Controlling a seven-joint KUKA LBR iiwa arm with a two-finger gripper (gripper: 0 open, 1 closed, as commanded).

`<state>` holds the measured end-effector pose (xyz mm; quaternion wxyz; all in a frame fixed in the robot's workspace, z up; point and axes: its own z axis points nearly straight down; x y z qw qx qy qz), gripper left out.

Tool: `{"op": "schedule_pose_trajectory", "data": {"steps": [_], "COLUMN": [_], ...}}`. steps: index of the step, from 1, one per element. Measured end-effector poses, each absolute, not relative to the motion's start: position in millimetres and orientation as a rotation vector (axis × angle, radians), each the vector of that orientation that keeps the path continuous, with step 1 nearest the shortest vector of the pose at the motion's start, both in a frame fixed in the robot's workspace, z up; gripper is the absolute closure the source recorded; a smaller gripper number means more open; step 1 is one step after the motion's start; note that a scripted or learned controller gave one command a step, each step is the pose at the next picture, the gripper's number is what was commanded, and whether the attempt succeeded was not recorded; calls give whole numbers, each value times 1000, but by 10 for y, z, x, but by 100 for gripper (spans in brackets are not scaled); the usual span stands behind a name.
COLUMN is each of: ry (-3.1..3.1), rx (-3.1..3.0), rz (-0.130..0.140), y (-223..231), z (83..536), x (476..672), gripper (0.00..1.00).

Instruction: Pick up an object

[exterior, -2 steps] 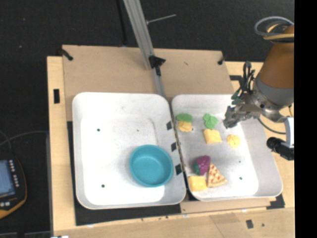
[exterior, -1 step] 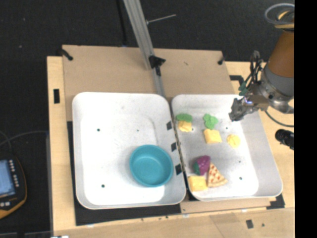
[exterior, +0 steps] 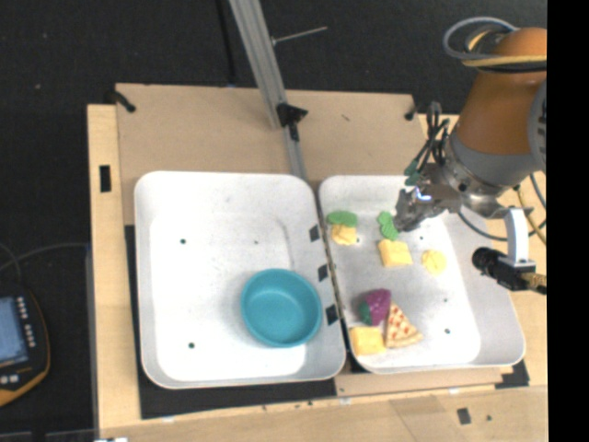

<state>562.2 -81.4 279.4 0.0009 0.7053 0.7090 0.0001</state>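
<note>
My gripper [exterior: 406, 219] hangs low over the far part of the right bin [exterior: 460, 339], just above a small green piece [exterior: 387, 224]. Directly below that lies a yellow block [exterior: 396, 254]. A yellow lump [exterior: 433, 261] sits to its right. Near the bin's left wall lies a yellow piece with a green top [exterior: 343, 229]. Toward the front are a purple and green toy [exterior: 374, 305], a pizza slice [exterior: 400, 326] and a yellow wedge [exterior: 366, 341].
A teal bowl [exterior: 281, 307] stands in the left bin [exterior: 184, 210], near its front right. A slanted metal pole [exterior: 267, 72] runs down to the gap between the bins. A handheld device [exterior: 17, 339] lies off the bench at the left.
</note>
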Motion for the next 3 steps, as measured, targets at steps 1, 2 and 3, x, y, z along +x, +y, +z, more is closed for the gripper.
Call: {"op": "schedule_pose_trajectory", "data": {"steps": [1, 2, 3], "ry": [2228, 2225, 2229], "rx": [2214, 2217, 2216], "rz": [1, 3, -2], "y": [-255, 257, 764], "z": [2649, 2701, 2515], "x": [5562, 5567, 5565], "gripper": [100, 100, 100]}}
